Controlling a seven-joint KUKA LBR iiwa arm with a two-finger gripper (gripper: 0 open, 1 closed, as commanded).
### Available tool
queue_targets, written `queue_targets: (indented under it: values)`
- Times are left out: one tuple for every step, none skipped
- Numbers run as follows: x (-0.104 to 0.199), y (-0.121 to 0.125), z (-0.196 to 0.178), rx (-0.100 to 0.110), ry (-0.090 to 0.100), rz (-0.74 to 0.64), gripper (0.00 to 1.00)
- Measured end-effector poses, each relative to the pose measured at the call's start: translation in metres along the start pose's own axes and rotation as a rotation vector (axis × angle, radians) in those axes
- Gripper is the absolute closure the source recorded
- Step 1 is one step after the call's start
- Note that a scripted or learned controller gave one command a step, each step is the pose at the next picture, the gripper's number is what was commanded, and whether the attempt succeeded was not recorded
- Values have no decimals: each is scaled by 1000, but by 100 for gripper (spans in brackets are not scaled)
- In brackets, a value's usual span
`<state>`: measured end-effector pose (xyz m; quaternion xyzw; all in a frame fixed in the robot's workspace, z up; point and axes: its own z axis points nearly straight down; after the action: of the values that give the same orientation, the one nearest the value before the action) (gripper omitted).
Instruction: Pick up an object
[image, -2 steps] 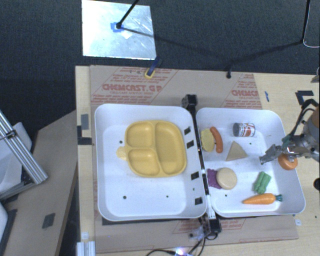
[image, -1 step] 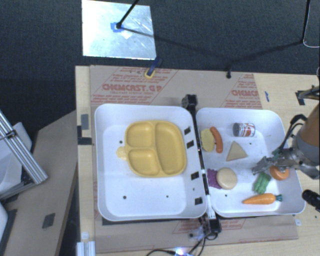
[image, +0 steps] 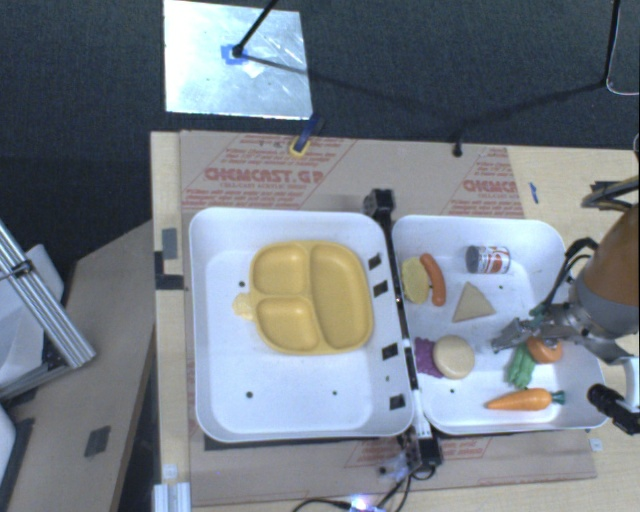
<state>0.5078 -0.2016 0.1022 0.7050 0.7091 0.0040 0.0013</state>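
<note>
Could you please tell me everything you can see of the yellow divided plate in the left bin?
The yellow divided plate looks like matte moulded plastic, rounded at the corners, with three shallow compartments: two smaller ones on the left, one long one on the right. A small tab sticks out at its left edge. It lies flat, right way up and slightly turned, near the middle of the left bin. Its compartments hold nothing, and nothing else touches it.

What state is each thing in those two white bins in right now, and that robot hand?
Yellow three-compartment plastic plate: flat, upright, left bin.
Red-and-white metal can: on its side.
Orange toy carrot: lying flat.
Orange-red toy sausage: lying against a yellow slice.
Tan wedge: lying flat.
End effector: low in the right bin.
</note>
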Motion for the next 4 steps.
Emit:
queue_targets:
  values:
    - [-3,0,-9,-2,-7,3,100]
    - [-2,-7,-69,3,-6,2,100]
    - [-2,-5,-121,4,-5,2,100]
    - [36,40,-128,3,-4,-1,100]
